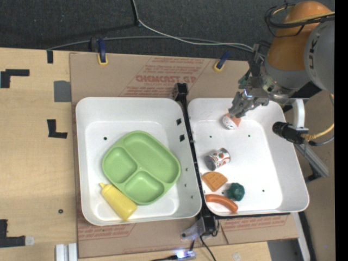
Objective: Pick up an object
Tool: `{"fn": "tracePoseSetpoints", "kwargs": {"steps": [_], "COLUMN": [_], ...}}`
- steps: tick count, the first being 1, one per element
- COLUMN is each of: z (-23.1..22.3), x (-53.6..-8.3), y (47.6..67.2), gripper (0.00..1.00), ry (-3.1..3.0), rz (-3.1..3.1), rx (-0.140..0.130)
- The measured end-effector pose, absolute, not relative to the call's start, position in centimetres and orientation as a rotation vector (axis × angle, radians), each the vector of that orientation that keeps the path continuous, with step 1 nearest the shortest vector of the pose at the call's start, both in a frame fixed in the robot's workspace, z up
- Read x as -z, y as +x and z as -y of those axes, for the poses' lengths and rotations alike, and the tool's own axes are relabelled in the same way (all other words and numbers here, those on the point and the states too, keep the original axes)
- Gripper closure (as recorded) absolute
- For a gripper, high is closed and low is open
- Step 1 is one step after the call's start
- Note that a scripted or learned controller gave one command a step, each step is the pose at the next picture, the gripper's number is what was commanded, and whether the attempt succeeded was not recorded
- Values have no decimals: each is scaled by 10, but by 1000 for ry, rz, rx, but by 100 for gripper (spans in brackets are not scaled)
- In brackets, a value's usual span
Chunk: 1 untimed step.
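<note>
The gripper [237, 113] hangs over the far part of the right bin [283, 145], its tip just above a small white and orange object [230, 122] lying on the bin floor; whether its fingers are spread or closed cannot be told. Nearer in that bin lie a small can [218, 158], an orange waffle [214, 180], a dark green piece [235, 190] and a hot dog [222, 202]. The left bin [89, 124] holds a green divided plate [141, 167] and a yellow bottle [117, 201].

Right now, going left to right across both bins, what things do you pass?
Yellow bottle → green divided plate → small can → dark green toy → gripper
</note>
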<state>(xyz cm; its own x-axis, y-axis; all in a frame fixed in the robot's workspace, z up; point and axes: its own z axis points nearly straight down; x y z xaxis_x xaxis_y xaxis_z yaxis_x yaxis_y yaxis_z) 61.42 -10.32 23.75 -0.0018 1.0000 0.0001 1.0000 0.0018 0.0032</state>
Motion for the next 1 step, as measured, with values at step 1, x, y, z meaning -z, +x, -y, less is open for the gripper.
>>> {"fn": "tracePoseSetpoints", "kwargs": {"steps": [1], "z": [103], "x": [-275], "y": [615], "gripper": [100], "ry": [2218], "rz": [-2222], "rx": [-4]}}
